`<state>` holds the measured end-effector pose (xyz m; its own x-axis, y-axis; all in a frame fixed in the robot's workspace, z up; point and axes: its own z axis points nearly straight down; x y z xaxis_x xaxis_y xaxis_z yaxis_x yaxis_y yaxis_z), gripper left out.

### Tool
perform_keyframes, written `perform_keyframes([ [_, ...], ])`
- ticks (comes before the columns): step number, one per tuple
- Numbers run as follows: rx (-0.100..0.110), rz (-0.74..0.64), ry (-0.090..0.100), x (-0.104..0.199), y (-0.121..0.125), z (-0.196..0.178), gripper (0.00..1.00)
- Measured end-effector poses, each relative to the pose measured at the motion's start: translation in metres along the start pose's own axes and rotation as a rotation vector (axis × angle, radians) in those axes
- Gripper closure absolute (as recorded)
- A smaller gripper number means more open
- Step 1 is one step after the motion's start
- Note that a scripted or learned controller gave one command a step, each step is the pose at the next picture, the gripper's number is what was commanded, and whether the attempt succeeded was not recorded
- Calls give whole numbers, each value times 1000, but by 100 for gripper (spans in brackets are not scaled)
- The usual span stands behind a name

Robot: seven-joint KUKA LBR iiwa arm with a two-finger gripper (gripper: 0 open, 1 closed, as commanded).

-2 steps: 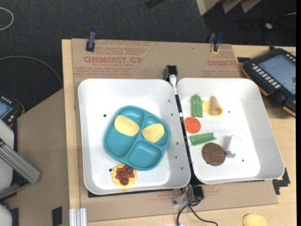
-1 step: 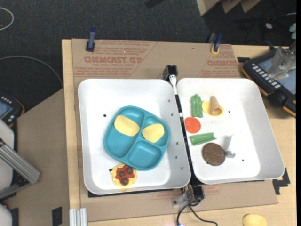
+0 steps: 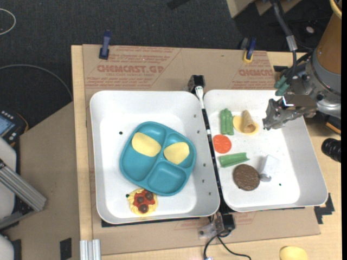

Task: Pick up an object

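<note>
Up at the right bin's [image 3: 312, 145] far edge, the gripper [image 3: 272, 119] is dark and blurred against the arm, so its grip cannot be made out. Nearby lie a ridged tan cone [image 3: 248, 122], green pods [image 3: 226, 121] and a flat brown disc [image 3: 246, 177].

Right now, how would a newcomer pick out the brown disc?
Look in the right bin, toward its near edge. The brown disc lies flat just below a green bean piece and beside a grey-white object. It is the one dark, round, flat item there.
</note>
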<state>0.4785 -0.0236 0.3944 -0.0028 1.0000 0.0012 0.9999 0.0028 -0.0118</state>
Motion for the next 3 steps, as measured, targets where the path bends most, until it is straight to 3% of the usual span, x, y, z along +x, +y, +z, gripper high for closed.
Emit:
perform_keyframes([
  [1,-20,-2,0,62,1,-76,100],
  [2,-5,10,-1,-57,1,51,100],
  [3,-18,-5,0,19,2,2,100],
])
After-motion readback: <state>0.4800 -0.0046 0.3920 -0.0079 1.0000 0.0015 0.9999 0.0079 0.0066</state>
